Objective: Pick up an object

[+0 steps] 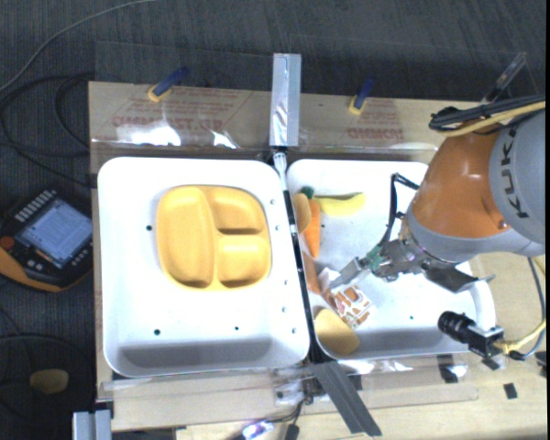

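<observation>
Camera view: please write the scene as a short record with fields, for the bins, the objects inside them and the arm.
left bin: holds a yellow divided tray
right bin: holds several small objects along its left side
objects in right bin: banana near the top; orange carrot-shaped toy below it; small patterned packet; round tan piece at the bottom left
arm: reaches in from the right, over the right bin
gripper: low, just above the packet
grasp: nothing seen held

"KU", part of the maker's name, on the grey arm (532, 186)
</observation>
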Available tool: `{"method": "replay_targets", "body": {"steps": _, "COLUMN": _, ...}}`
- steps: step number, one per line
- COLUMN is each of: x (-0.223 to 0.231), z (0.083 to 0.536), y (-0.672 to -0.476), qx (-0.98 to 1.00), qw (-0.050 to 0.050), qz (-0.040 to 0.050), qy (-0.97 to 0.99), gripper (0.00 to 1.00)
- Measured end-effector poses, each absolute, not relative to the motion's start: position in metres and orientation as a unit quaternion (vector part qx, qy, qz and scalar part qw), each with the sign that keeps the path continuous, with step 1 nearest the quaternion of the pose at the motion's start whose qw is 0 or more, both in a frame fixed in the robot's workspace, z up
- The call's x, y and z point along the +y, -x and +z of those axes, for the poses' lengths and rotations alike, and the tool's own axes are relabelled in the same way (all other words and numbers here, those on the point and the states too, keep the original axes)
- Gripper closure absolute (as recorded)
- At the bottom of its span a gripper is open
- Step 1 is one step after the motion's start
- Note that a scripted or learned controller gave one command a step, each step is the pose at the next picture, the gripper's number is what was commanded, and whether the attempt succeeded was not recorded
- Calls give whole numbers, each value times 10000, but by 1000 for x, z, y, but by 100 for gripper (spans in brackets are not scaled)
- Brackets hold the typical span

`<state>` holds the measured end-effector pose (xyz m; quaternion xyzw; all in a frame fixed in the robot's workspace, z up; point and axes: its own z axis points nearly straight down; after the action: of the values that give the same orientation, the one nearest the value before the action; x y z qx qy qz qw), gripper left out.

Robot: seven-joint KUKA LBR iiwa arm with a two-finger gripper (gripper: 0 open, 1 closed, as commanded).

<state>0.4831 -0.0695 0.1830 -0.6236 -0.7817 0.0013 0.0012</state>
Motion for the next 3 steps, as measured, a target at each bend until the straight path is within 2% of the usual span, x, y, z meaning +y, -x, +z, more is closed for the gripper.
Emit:
{"method": "replay_targets", "body": {"steps": 1, "x": -46, "z": 183, "y": -495, "qx": -8240, "qw": 7, "qz": 12, "qy": 5665, "gripper": 0}}
{"method": "replay_targets", "body": {"steps": 3, "x": -46, "z": 183, "y": -495, "qx": -8241, "qw": 9, "qz": 11, "qy": 5665, "gripper": 0}}
